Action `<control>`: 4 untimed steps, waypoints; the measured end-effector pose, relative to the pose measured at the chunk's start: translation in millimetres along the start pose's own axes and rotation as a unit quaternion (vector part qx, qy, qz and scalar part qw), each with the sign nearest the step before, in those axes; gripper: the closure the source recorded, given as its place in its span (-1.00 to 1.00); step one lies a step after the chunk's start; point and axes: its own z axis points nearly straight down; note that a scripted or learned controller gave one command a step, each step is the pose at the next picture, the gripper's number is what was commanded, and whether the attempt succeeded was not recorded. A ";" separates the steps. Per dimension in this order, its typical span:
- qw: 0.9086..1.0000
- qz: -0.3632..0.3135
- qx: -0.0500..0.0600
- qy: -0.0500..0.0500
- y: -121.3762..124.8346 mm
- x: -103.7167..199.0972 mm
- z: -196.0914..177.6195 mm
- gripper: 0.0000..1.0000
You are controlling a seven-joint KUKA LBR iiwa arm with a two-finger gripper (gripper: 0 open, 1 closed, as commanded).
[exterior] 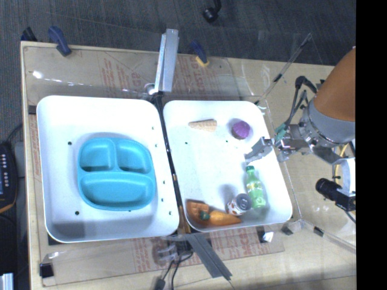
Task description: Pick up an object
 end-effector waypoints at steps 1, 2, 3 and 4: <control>1.000 -0.001 0.000 0.000 -10.5 6.2 174.5 -1.00; 1.000 -0.004 -0.001 -0.001 -9.1 5.6 164.4 1.00; 1.000 -0.004 -0.001 -0.001 -9.1 5.7 164.3 -1.00; 1.000 -0.001 -0.001 0.000 20.0 -5.6 196.3 -1.00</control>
